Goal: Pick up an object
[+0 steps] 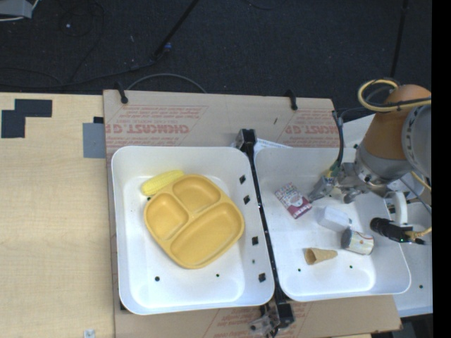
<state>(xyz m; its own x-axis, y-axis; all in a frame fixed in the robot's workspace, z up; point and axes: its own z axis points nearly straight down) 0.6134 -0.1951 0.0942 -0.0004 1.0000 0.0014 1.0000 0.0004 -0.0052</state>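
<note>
On the bench, two shallow white bins are seen side by side upon a brown cardboard sheet [211,122] printed with red lettering. The left white bin [134,273] holds a yellow plastic plate with three compartments [194,220], and a yellow corn-like piece [161,182] lies touching its upper-left rim. The right white bin [338,287] contains a small pink-and-white carton [293,200] near its middle, a tan cone-shaped piece [320,255] lower down, a pale translucent block [333,217] between them to the right, and a short cylinder with a dark end [358,242] just beside that block. The grey arm with its orange band [392,129] is seen reaching in from the right, with the gripper [340,183] hanging over the upper right part of the right bin, above the pale block. Nothing can be made out between the fingers, and whether they are apart or together cannot be told.
</note>
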